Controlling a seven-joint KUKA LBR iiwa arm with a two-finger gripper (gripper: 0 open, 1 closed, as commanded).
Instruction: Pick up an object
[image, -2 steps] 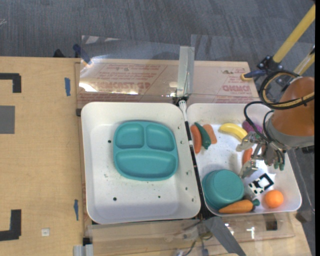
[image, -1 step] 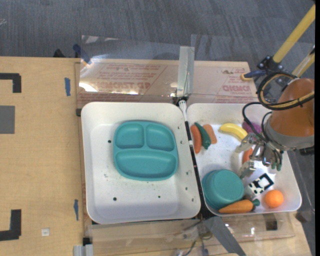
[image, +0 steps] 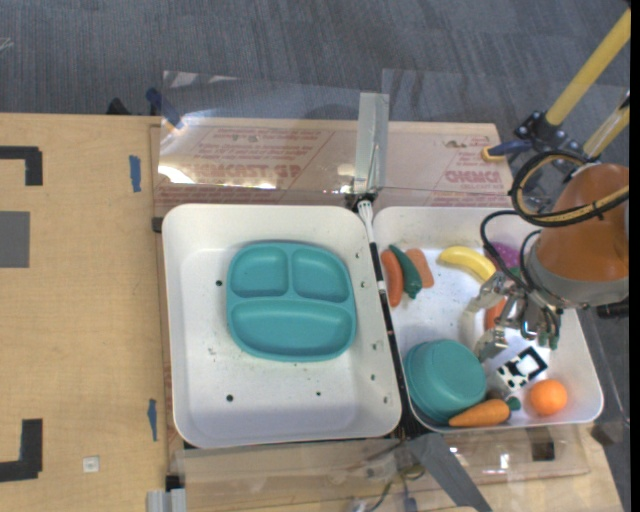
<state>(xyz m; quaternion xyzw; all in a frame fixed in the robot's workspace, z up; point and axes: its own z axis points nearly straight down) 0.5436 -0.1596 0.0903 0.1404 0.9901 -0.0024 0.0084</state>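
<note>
While my arm reaches in from three o'clock, my pincer (image: 512, 322) hangs low over the right bin (image: 588, 352), near that bin's middle and a little toward its three o'clock side, and the metal parts crowd together so that I cannot tell how far it is parted or whether anything sits within it. My orange band (image: 590, 232) bulks just above it, toward one o'clock. The things I might pick lie all around. A yellow banana (image: 466, 261) rests at eleven o'clock from my pincer, near the bin's far wall. Further toward ten o'clock, against the bin's nine o'clock wall, lie an orange carrot (image: 391, 280), a green pepper-like piece (image: 410, 270) and a second orange piece (image: 421, 268), side by side and touching. At seven o'clock from my pincer sits a teal bowl (image: 444, 378), upside down as far as I can judge, with another carrot (image: 482, 413) leaning against its six o'clock edge, green tip pointing to three o'clock. A small black-and-white tagged block (image: 520, 368) lies just below my pincer at six o'clock, and an orange fruit (image: 548, 397) sits near the bin's five o'clock corner. In the left bin (image: 190, 330) a teal divided plate (image: 292, 300) lies flat near the middle, well apart from me.
</note>
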